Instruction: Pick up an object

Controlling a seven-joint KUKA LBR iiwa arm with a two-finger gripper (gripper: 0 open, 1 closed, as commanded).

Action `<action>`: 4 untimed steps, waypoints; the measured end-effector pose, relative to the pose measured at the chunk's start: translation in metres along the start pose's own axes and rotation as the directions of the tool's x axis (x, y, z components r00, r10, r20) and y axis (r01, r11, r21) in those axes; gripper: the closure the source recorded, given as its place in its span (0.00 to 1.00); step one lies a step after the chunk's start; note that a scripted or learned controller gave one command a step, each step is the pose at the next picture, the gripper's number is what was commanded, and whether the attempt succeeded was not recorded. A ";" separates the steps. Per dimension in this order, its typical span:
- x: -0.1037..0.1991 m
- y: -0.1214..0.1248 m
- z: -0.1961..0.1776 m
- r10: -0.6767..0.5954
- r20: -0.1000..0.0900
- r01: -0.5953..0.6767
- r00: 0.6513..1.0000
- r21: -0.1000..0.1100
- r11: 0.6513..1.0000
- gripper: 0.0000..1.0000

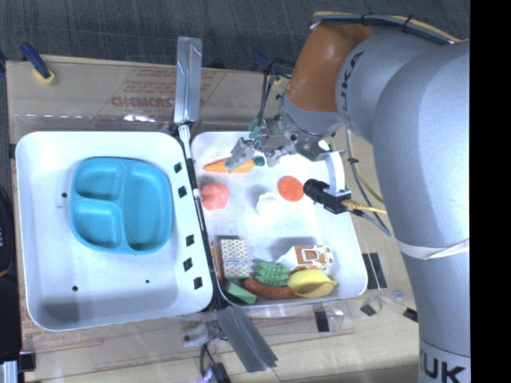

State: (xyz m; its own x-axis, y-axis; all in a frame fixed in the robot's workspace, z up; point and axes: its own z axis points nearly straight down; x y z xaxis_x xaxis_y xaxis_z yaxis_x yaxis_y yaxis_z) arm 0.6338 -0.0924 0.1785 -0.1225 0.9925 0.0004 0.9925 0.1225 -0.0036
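My gripper (249, 155) hangs low over the far left corner of the right bin (351, 250). It sits right on top of the green-tipped end of an orange carrot (217, 165), which lies along the bin's far wall. A pink ball (214, 195) rests just in front of the carrot. To the right of the gripper lie a red-orange round piece (291, 187) and a small white object (269, 203).
Along the right bin's near wall lie a cracker box (233, 255), a green item (271, 272), a red sausage-like piece (267, 289), a yellow fruit (311, 282) and an orange-white carton (313, 255). The left bin (36, 238) holds a blue divided plate (122, 203).
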 end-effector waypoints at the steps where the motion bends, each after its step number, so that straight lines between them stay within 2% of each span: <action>1: -0.047 -0.014 0.087 0.015 0.001 -0.015 1.000 -0.001 1.000 0.00; 2: -0.037 0.019 0.086 0.045 0.001 -0.045 0.999 -0.002 0.999 0.00; 3: -0.058 -0.032 0.087 -0.054 0.000 0.054 0.999 -0.001 0.999 0.00; 4: -0.058 -0.031 0.076 -0.058 0.000 0.058 0.998 0.000 0.998 1.00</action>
State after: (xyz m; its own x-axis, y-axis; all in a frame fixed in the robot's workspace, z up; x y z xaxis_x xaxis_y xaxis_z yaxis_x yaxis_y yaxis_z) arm 0.6093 -0.1537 0.1023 -0.1796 0.9837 0.0006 0.9837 0.1796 -0.0032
